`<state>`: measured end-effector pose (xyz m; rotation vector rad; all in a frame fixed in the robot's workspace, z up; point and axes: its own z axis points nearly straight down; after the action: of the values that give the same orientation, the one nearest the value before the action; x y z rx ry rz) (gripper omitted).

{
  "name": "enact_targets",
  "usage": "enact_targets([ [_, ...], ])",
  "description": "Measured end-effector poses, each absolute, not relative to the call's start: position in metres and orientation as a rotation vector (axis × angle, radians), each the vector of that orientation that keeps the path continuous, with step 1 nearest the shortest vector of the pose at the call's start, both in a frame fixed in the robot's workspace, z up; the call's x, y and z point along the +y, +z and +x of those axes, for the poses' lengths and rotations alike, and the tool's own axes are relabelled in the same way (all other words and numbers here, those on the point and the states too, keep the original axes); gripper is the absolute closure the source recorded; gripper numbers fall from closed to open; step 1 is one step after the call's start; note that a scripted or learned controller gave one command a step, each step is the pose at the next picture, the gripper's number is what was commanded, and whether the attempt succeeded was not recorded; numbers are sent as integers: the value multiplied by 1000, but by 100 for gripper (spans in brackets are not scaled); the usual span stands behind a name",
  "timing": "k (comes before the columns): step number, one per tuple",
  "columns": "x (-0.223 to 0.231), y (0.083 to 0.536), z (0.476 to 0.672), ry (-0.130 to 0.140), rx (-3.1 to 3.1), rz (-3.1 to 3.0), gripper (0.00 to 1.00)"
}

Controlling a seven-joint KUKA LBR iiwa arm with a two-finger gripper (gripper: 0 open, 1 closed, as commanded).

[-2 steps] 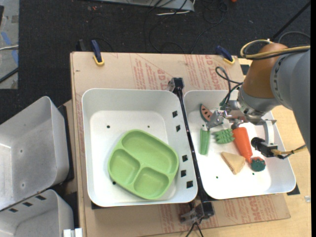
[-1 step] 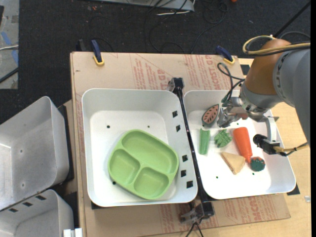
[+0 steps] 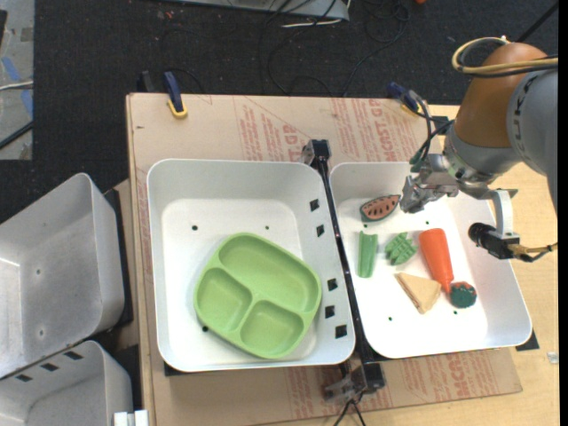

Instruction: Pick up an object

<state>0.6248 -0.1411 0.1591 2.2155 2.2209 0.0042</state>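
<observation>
Both white bins [image 3: 169, 238] look like smooth plastic with a slight sheen, and so does the green divided plate [image 3: 257, 295] (matt-ish, really). The bench top [image 3: 266, 122] at 12 o'clock looks like printed brown cardboard, dull.

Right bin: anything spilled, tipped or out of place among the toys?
Nothing stands out. The watermelon slice, green stick, leafy piece, carrot and wedge all lie inside the right bin; the green tray lies flat in the left bin.
</observation>
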Motion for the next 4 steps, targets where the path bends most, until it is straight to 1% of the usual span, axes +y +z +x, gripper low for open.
enact_targets([
  [1, -151, 213, 630, 5, 2219, 2214, 100],
  [2, -150, 200, 631, -1, 2224, 2218, 100],
  [3, -95, 200, 612, -1, 2229, 2216, 100],
  [4, -45, 215, 611, 1, 2228, 2214, 100],
])
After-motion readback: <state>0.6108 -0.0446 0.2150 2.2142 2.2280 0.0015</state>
